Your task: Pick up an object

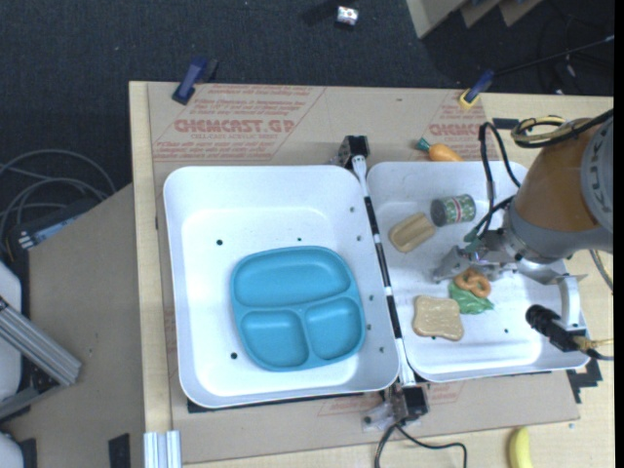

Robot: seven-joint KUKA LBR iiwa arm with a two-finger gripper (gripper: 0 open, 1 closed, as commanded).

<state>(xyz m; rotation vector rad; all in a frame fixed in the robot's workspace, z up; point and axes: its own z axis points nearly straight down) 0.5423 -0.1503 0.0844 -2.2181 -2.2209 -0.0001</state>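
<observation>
On the cardboard-topped bench [244,115] we see the gripper [475,257] low in the right bin [507,354], over a pretzel [474,283] on a green piece [475,300] (whether it grips, we cannot tell). Toast [438,318] lies toward the near edge, a can [452,209] toward the far edge; the left bin [195,213] holds a blue tray [292,305].

Even, fairly bright overhead light; the white bins [195,261] glare slightly, shadows are soft, and detail is mildly blurred.

Arm [575,178] cut off at right edge, tool [475,258] tips blurred over pretzel [474,283], banana [520,448] clipped at bottom edge
</observation>
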